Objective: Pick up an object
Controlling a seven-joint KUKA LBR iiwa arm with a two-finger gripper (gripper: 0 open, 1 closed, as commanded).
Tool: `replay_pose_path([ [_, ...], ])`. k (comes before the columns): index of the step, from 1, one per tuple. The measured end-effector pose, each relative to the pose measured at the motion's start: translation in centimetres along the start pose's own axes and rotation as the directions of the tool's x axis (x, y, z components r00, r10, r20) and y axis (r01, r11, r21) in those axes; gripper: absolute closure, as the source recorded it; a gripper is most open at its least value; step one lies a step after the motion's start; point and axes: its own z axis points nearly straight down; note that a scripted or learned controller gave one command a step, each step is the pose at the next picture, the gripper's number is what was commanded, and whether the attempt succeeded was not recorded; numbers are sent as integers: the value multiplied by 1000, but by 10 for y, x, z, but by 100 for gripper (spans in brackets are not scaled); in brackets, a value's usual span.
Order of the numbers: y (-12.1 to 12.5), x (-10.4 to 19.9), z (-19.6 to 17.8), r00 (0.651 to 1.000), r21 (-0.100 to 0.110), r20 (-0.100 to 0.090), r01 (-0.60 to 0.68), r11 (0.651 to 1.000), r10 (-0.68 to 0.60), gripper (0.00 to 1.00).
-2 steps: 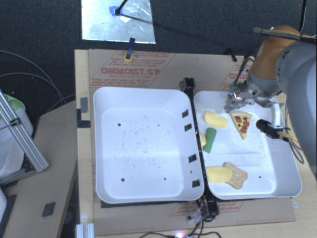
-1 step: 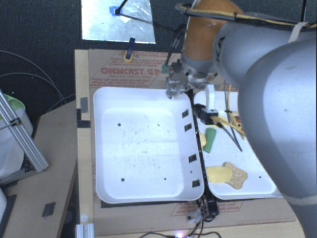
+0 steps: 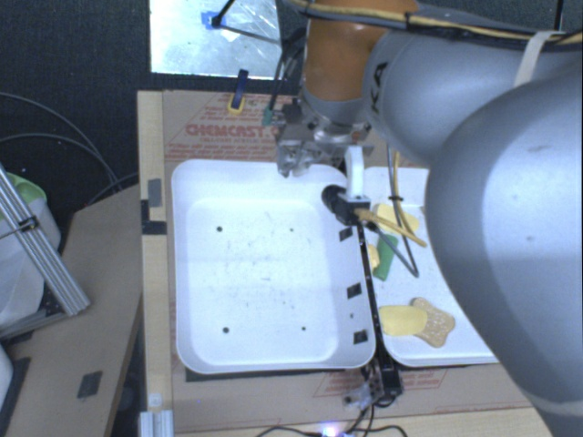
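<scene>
Camera view: the end effector (image 3: 293,159) hangs over the far rim of the left bin (image 3: 196,244); its finger state cannot be determined. The right bin (image 3: 412,351) holds a yellow piece (image 3: 398,318), a tan biscuit-shaped toy (image 3: 434,324) and a green object (image 3: 385,257).

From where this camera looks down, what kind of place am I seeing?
Probably a robotics lab test bench, not a home or shop: a large grey robot arm with an orange band reaches over two shallow white plastic bins, and loose black cables trail nearby.
</scene>
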Motion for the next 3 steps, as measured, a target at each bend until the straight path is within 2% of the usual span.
replay_pose_path([
  [1, -20, 11, 156, 1000, 14, 6, -5, 1000, 5, 100],
  [2, -79, -24, 143, 1000, 11, 6, -13, 1000, 13, 100],
  [3, -8, -116, 42, 1000, -9, 8, -17, 1000, 17, 100],
])
